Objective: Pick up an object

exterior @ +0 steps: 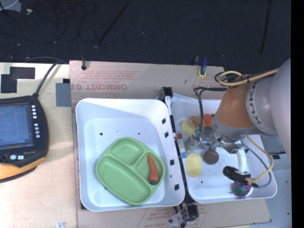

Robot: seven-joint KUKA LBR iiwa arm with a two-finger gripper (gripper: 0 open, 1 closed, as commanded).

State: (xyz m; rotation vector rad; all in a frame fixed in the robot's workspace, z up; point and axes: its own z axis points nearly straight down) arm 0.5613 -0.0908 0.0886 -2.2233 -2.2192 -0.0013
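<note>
Site: robotics lab bench | Evidence: grey KUKA arm (270,103) with orange band reaching over two white bins (90,122) on a cardboard sheet (118,77) | handheld control pendant (21,132) with lit screen at left | loose cables (61,23) on dark floor behind bench

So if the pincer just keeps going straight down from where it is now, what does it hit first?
Probably the bare floor of the right bin, between two yellow pieces. The pincer hangs above that gap, though depth is unclear here.
</note>
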